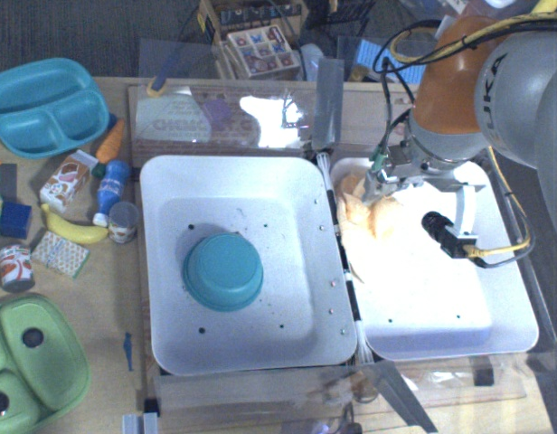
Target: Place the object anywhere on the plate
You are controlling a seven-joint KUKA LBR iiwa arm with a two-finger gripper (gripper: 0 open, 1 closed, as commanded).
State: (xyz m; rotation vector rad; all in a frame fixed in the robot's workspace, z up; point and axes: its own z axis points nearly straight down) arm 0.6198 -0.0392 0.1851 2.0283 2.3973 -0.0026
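Observation:
A round teal plate (224, 271) lies in the middle of the left white bin (170, 183). A pale peach, lumpy object (364, 213) rests at the far left of the right bin (459, 324), close to the divider between the bins. My gripper (387, 177) hangs directly over the object's far right part, under the grey wrist and orange band, and hides that part of it. Whether it touches the object cannot be made out.
A black fitting with a yellow cable (448, 232) juts from the wrist over the right bin. Left of the bins lie a teal divided tray (45, 105), a banana (72, 227), a blue bottle (109, 191), a small carton (65, 181) and a green tray (30, 362).

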